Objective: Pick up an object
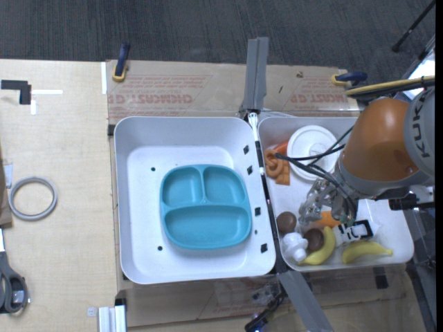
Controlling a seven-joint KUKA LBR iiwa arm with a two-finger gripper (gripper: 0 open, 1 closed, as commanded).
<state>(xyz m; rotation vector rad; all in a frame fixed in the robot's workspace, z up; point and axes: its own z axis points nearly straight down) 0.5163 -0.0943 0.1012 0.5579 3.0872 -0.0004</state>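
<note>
Your hand (320,206) hangs low inside the right bin (405,237), near that bin's middle and a little toward its near edge, with the grey arm and its orange band (377,140) coming in over the bin's right side. You cannot tell from this view how far the metal parts of the hand are spread, and nothing is plainly caught in them. An orange piece (325,219) sits just at the hand's lower tip, touching or very close to it; which one you cannot tell. Just left of the hand lies a brown round object (286,221), and below the hand a second dark brown one (315,238) rests against a yellow banana (322,249) that curves along the bin's near edge. A white object (293,246) sits at the near left corner of this bin, touching the banana's end. A second banana (365,252) lies toward the near right corner, with a small black and white item (356,229) just above it. Toward the far edge you see a white round lid or plate (313,142), and beside it, against the left wall, an orange lumpy thing (279,169). The left bin (138,144) holds a blue divided tray (205,206) in its middle. Out on the surface (55,268), well apart from both bins near the left edge, lies a grey ring (31,198).
</note>
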